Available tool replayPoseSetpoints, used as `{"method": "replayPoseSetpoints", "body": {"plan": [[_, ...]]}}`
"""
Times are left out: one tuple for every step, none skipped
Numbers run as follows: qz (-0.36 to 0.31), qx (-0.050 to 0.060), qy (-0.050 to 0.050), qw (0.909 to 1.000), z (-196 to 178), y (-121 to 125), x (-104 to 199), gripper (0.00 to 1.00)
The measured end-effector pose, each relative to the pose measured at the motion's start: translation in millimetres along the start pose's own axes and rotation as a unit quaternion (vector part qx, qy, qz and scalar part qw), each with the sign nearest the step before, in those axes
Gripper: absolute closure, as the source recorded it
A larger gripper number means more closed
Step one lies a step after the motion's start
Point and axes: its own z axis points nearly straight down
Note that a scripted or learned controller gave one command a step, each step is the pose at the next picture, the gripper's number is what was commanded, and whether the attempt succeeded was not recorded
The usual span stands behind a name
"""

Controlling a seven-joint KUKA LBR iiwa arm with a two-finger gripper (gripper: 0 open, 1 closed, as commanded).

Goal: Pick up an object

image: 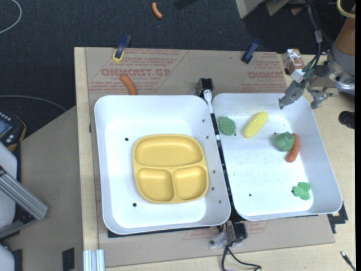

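The right bin (265,205) holds a yellow corn cob (255,123), a green leafy piece (227,125) near its left wall, a green pepper-like toy (284,140) touching an orange carrot (292,149), and a small green broccoli (302,191) near the front right. My gripper (303,97) hovers above the bin's far right corner, fingers open and spread, with nothing between them. It is up and to the right of the corn.
The left bin (113,123) carries a yellow divided tray (169,168). An orange sausage-like toy (129,84) lies on the cardboard behind the left bin, another (157,10) on the dark floor. Clamps (120,48) hold the board's back edge.
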Motion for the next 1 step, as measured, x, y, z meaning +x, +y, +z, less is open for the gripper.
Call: {"method": "replayPoseSetpoints", "body": {"plan": [[-0.002,-0.007,-0.002,1.0,-8.8,2.6,0.5,0.0]]}}
